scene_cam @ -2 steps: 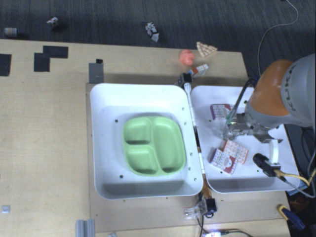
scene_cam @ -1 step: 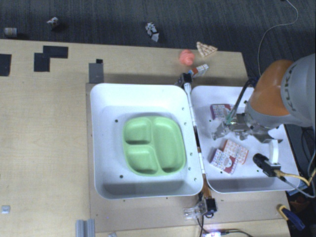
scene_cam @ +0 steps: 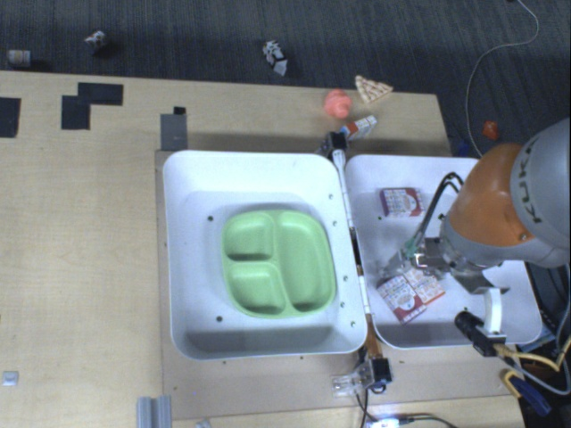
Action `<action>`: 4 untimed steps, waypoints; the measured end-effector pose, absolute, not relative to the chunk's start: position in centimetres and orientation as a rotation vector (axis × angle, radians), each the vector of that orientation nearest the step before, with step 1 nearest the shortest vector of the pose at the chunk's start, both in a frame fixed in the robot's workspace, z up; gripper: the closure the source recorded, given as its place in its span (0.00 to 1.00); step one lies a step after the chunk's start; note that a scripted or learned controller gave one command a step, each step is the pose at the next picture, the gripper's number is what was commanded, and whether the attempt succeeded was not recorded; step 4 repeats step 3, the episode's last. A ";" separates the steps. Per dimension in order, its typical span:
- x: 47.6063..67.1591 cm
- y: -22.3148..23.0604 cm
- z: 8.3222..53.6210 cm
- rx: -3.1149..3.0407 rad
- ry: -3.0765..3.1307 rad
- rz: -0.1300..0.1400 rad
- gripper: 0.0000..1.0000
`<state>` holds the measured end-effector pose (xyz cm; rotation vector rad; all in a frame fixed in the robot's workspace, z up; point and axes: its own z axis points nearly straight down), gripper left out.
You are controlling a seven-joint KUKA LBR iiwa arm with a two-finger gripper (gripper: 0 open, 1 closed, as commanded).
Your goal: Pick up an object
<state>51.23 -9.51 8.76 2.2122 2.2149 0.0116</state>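
The arm reaches into the right bin on the desk, its tool low beside a flat red-and-white packet, another packet lies farther back, and a green tray sits in the left bin.

1 grey arm enters from the right edge of the view, its orange band directly above the wrist. The wrist angles downward and to the left, ending in the gripper, positioned low in the frame. Black cables run along the wrist toward the gripper.
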 end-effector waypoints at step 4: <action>48.7 2.9 18.5 2.215 2.226 0.004 1.00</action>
